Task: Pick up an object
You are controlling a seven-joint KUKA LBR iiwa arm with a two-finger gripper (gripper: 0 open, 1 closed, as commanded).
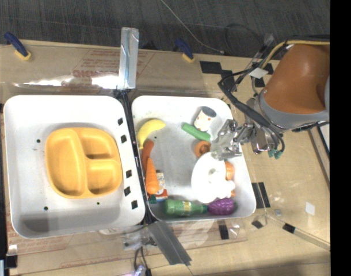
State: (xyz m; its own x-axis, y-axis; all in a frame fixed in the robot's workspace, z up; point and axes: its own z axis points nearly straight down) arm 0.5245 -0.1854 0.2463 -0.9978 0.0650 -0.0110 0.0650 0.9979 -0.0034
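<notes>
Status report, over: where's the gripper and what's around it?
Gripper low over right bin, near its right wall. Nothing seen between its fingers. Green stick, small orange piece and white plate crowd beside it.

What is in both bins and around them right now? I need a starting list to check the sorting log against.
left bin: 1, white, left half of the bench
right bin: 1, white, beside the left bin
divided tray: 1, yellow, in the left bin
banana: 1, yellow, right bin, upper left
carrot: 1, orange, along the right bin's left wall
bottle: 1, green, along the right bin's lower wall
grapes: 1 bunch, purple, right bin's lower right corner
white object: 1, white, right bin, above the grapes
cup: 1, white, right bin's top
green vegetable: 1, below the cup
clamps: 2, blue, bench's far edge
arm: 1, grey and orange, right
gripper: 1, metallic, over the right bin
</notes>
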